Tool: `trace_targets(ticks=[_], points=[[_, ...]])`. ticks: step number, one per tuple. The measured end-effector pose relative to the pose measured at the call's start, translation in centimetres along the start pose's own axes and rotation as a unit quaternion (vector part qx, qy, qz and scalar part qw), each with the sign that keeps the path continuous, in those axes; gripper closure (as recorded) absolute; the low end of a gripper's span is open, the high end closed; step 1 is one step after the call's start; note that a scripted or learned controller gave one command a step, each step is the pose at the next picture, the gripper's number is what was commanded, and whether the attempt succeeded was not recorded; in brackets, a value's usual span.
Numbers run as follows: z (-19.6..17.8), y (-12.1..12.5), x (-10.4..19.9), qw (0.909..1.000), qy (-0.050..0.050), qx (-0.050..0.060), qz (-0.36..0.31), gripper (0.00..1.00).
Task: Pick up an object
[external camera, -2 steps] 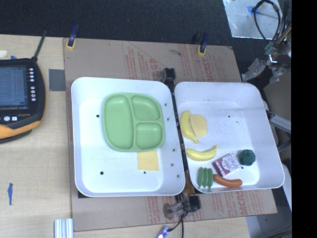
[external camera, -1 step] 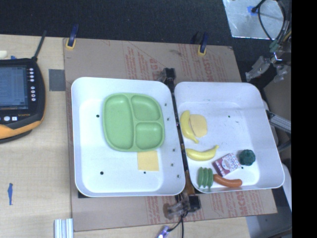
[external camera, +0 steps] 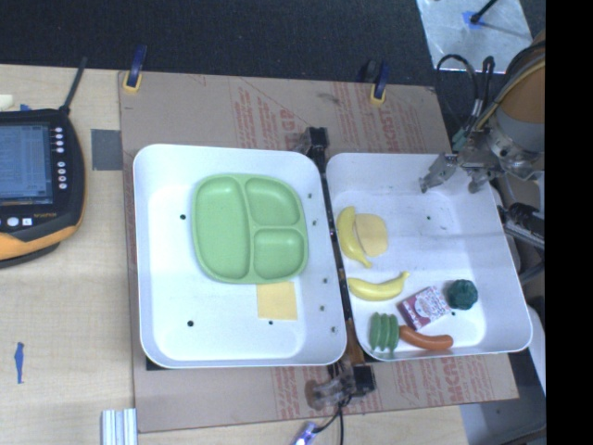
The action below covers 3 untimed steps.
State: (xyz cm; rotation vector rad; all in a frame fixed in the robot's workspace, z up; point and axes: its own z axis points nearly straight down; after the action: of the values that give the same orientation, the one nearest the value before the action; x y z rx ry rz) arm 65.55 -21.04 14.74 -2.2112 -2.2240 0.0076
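Observation:
My gripper [external camera: 454, 178] hangs over the far right part of the right bin [external camera: 463, 230], open, with nothing between its fingers. It is well above and behind the objects. Along the bin's left side lie a yellow banana [external camera: 350, 235] and a pale yellow slice [external camera: 373, 234] touching it. A second banana [external camera: 376, 287] lies nearer the front. At the front edge sit a green vegetable [external camera: 384, 332], a red sausage [external camera: 427, 341], a red-and-white packet [external camera: 424, 306] and a dark green broccoli piece [external camera: 461, 294].
The left bin [external camera: 167, 323] holds a green divided plate [external camera: 250, 227] and a yellow cheese square [external camera: 277, 300]. A handheld control pendant [external camera: 32, 179] lies on the bench at far left. Clamps [external camera: 374, 82] hold the cardboard under the bins.

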Motion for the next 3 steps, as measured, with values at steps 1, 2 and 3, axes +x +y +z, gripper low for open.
trace_targets(ticks=[1,2,3], points=[[-9.4,0.0,-0.2,1.0000,-0.001,-0.003,0.001,0.00],[2.8,-10.6,-0.1,1.0000,0.000,-0.001,0.001,0.00],[-10.1,-5.1,-0.1,1.0000,-0.001,-0.004,0.001,0.00]])
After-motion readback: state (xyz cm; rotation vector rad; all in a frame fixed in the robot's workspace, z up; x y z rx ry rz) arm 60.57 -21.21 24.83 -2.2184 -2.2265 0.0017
